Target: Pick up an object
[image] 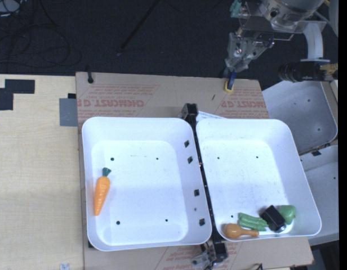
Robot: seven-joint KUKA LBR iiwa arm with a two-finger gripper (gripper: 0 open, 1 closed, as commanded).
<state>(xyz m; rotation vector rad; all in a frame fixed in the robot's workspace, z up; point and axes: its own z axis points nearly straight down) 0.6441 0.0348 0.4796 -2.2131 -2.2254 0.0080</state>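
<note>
Dark floor with loose cables [44, 16] runs across the back, and in front of it we have the pale wooden bench [32, 173] with a brown cardboard sheet [139, 97] under both white bins. Up at the far right is the gripper [236, 69], hanging high over the cardboard's far edge, outside both bins. Are the jaws wide or narrow? From this angle I cannot tell, and nothing can be seen between them.

Just under the jaws in the view sits a small yellow-and-dark item [230, 85] on the cardboard edge. It is too small to name, and I cannot tell whether it touches the gripper.

Now the pickings. Nearer the camera than the jaws lies the right bin [247, 122], and its whole load is bunched in the near corner, well apart from the jaws. A black block [273, 218] leans against a green piece [287, 211], with a green pod [252, 221] just beside it. An orange-tan pear-shaped piece [240, 231] lies against the near wall, touching the pod.

Far off to the view's left of the jaws and toward the camera, the left bin [134, 121] holds a single orange carrot [101, 193]. It lies along the outer wall with its green top pointing away from the camera, the thing farthest from the jaws.
</note>
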